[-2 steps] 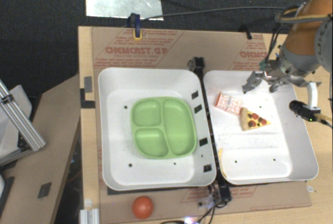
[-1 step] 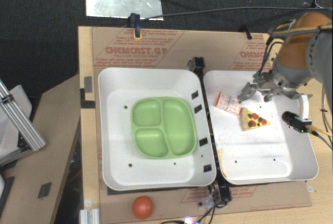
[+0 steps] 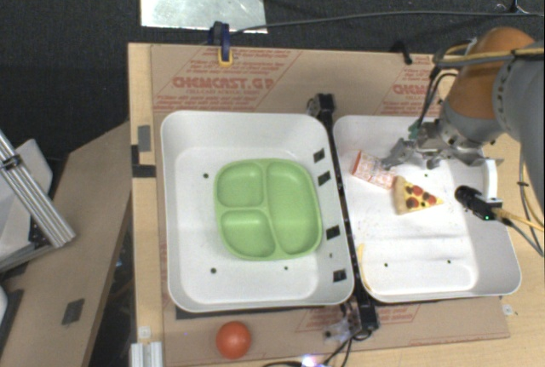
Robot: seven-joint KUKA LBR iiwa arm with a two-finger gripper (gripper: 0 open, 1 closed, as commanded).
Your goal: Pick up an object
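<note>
The grey arm [image 3: 518, 101] with its orange band [image 3: 481, 71] reaches in from the right, wrist bent downward, the two-finger gripper [image 3: 407, 151] held low and pointing left.

It was a robotics lab. A KUKA arm [image 3: 502, 88] reached over two white bins [image 3: 255, 293] on a protective-papered board [image 3: 255, 80] clipped with a clamp [image 3: 221, 40], against black backdrop cloth [image 3: 68, 33], with loose cables [image 3: 358, 16] and aluminium framing [image 3: 34, 195] nearby.
</note>
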